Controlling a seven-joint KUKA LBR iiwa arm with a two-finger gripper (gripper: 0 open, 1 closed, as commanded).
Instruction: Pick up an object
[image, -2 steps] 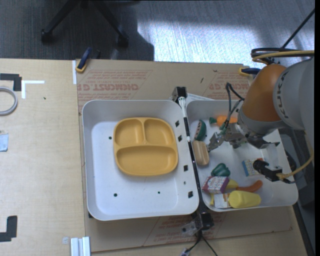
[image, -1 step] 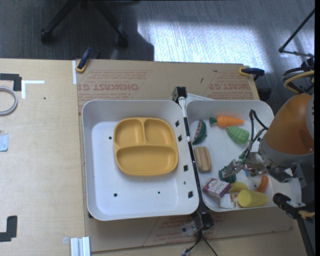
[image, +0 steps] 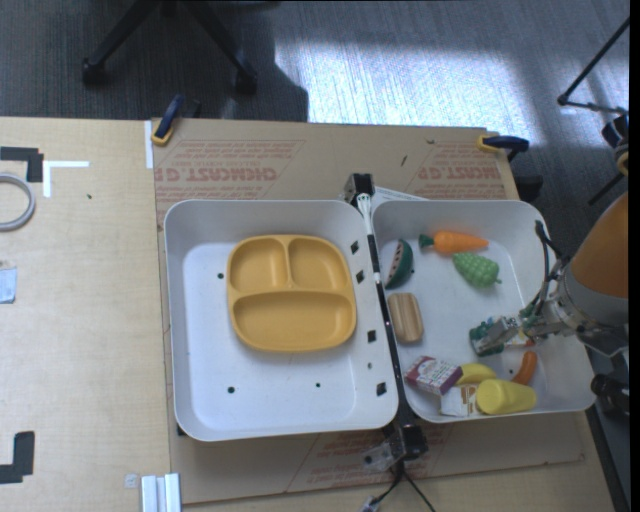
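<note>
1 fixed camera, high above bench (image: 80, 300), slanted down on 2 bins (image: 200, 400).

I'm looking at a robotics lab or test room with an office feel. A light wooden bench (image: 80, 330) carries a cardboard sheet (image: 300, 160) held by blue-and-yellow clamps (image: 166, 118), with two white bins (image: 200, 400) fixed side by side on it. Black tape marks (image: 20, 452) sit on the wood. Beyond the bench I see grey carpet (image: 420, 70), the base of an office chair (image: 170, 45) and a black stand leg (image: 595, 70).
</note>
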